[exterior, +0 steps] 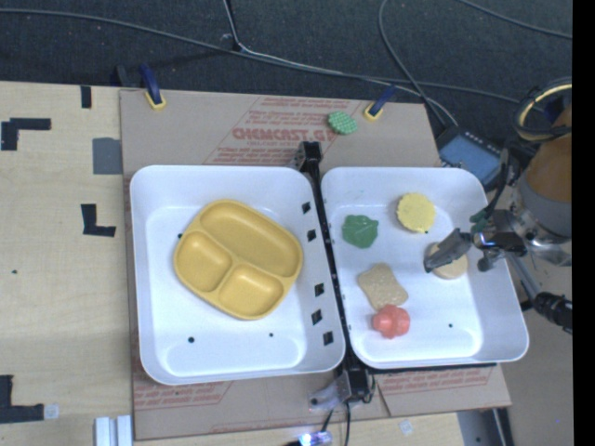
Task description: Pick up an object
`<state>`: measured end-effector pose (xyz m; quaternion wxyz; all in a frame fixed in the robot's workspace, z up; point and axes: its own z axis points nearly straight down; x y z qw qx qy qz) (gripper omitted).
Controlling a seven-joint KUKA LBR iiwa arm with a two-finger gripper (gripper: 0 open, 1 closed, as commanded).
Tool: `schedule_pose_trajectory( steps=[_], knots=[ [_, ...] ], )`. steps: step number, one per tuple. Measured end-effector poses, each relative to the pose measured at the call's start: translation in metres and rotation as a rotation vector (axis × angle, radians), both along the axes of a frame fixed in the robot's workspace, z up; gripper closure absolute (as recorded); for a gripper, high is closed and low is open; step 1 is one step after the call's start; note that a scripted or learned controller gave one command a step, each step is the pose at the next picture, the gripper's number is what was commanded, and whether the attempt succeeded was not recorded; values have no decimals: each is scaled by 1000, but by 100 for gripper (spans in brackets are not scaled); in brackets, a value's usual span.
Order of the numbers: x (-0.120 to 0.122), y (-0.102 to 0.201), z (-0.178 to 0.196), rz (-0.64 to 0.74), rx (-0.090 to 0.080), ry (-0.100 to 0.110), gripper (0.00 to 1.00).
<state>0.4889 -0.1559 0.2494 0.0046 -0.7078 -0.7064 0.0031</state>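
Observation:
The right bin holds a round yellow piece, a green lump, a tan slab and a red piece. By the bin's right wall lies a small beige piece, partly hidden. My gripper hangs low over that spot, open, with its left finger over the beige piece and the other finger nearer the bin wall. Nothing sits between the fingers.
A yellow divided plate lies in the left bin. A small green dotted piece rests on the cardboard behind the bins. Cables cross the dark floor at the back, and a blue box sits beyond the right bin.

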Motion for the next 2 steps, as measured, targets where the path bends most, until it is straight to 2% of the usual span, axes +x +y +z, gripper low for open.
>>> schedule_pose_trajectory(
  steps=[1, 2],
  knots=[
    [2, 0, 5, 3, -2, -10, 0],
    [3, -4, -58, 2, -1, -4, 0]
  ],
)
